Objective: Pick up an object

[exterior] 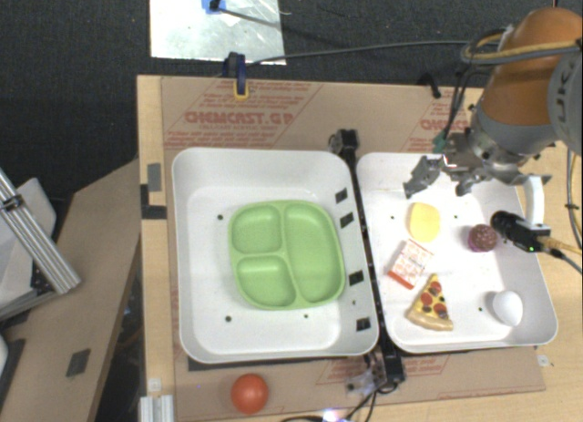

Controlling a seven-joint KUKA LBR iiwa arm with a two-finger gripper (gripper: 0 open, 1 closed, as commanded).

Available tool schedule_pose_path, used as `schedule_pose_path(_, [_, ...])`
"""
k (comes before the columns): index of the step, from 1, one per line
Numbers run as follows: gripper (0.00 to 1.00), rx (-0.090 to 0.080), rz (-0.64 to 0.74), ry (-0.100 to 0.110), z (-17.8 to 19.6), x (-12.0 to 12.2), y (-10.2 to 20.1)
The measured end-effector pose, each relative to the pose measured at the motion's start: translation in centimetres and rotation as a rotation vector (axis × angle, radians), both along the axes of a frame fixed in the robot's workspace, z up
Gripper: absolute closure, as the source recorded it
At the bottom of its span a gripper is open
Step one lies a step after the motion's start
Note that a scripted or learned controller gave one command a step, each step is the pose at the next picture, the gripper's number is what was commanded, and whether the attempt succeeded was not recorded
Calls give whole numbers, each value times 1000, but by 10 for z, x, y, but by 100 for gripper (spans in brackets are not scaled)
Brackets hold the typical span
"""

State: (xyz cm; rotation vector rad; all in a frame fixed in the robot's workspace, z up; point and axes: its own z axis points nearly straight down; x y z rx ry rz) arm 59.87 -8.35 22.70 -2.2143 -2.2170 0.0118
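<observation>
In the camera view the gripper [444, 177] hangs over the far part of the right bin [537, 320], its two grey fingers [422, 177] spread wide apart with nothing between them. Just below it lies a yellow oval piece [423, 221], and near it are a dark red ball [484, 238], a small red and white packet [411, 263], a pizza slice [432, 302] and a white egg [506, 305]. The left bin [196, 256] holds a green divided tray [285, 254], and an orange ball [249, 393] rests on the bench in front of it.
</observation>
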Motion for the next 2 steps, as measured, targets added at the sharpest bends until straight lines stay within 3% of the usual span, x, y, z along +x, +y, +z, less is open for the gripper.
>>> schedule_pose_path(1, [0, -1, 2, -12, 7, 2, 0])
schedule_pose_path(2, [0, -1, 0, -11, -36, 7, -4])
